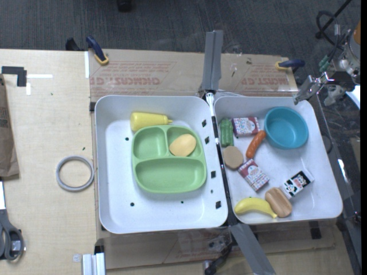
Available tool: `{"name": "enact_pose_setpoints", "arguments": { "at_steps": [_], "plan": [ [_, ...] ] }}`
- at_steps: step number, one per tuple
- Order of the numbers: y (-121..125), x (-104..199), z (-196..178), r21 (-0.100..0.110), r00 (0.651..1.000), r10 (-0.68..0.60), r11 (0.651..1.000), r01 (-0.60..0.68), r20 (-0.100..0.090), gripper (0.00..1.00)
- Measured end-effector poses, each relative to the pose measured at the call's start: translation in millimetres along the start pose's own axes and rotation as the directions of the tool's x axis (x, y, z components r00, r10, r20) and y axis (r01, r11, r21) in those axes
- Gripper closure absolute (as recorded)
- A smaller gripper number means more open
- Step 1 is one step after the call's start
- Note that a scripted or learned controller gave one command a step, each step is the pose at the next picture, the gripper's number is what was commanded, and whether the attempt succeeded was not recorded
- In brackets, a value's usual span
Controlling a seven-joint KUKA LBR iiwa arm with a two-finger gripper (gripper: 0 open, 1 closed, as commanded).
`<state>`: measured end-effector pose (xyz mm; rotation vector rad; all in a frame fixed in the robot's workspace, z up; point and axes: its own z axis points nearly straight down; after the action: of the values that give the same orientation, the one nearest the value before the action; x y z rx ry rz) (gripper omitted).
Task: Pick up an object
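The right bin (327, 153) holds a blue bowl (285, 128), an orange carrot (255, 144), a green piece (226, 133), two pink cartons (245, 125) (253, 175), a tan disc (233, 157), a banana (254, 206), a brown bun (278, 202) and a black-and-white carton (297, 183). In the left bin (109, 165) a green divided plate (169, 171) carries a yellow lemon (183, 145), and a yellow corn cob (149, 120) lies behind it. My gripper (314, 87) hangs at the right bin's far right corner, above the rim and just right of the bowl, touching nothing.
A grey tape ring (75, 172) and scissors (8, 242) lie on the wooden bench left of the bins. A brown bag (6, 136) sits at the left edge. Blue-and-yellow clamps (97, 49) (289, 65) hold the cardboard behind the bins. A metal divider (212, 62) runs between them.
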<state>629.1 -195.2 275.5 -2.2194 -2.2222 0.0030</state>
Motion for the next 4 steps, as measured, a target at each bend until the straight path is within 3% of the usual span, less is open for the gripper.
{"name": "enact_pose_setpoints", "arguments": {
  "at_steps": [1,2,3,4],
  "plan": [
    [17.3,-10.7,-31.9,-0.002,0.994,-0.110,0.994,0.110,0.002,0.00],
    [30.0,6.8,125.6,0.000,0.994,-0.109,0.994,0.109,0.000,0.00],
    [32.7,35.0,178.1,-0.009,0.981,-0.192,0.981,0.192,0.004,0.00],
    [33.5,39.3,167.3,-0.008,0.981,-0.193,0.981,0.193,-0.006,1.00]
  ]
}}
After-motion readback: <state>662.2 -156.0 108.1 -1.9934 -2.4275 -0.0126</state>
